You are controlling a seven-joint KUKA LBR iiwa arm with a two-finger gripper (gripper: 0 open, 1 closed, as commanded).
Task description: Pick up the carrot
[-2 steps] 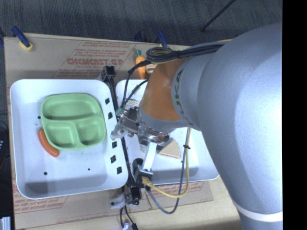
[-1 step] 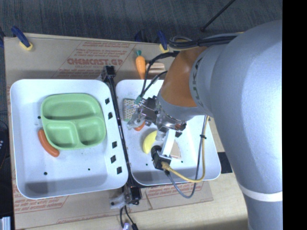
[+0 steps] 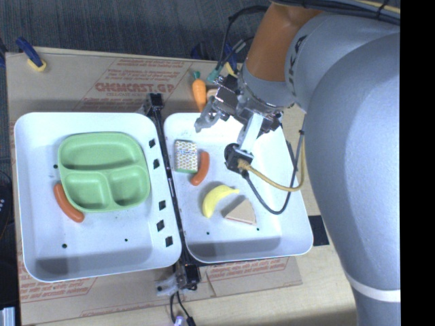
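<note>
At the near edge of the right bin (image 3: 292, 240) lie a tan wedge (image 3: 240, 212) and a yellow banana (image 3: 217, 199), just beside each other. A little farther in, a sausage (image 3: 200, 168) rests against a patterned block (image 3: 185, 155). Across the divider, the left bin (image 3: 34, 202) holds a green divided tray (image 3: 103, 172) with another sausage (image 3: 68, 202) tucked along its near-left side.

Farther back, the gripper (image 3: 219, 117) hangs over the far part of the right bin, its jaws apart and clamped on nothing. The carrot (image 3: 198, 92) lies beyond it, orange with a green top, apparently outside the bin, on the worktop (image 3: 102, 73) right at the far rim.

The risk, as I judge it, is that rim: a descent aimed at the carrot could catch the bin wall, or one finger could land on the rim and push the carrot away. The nearby cables at the back could also snag.
</note>
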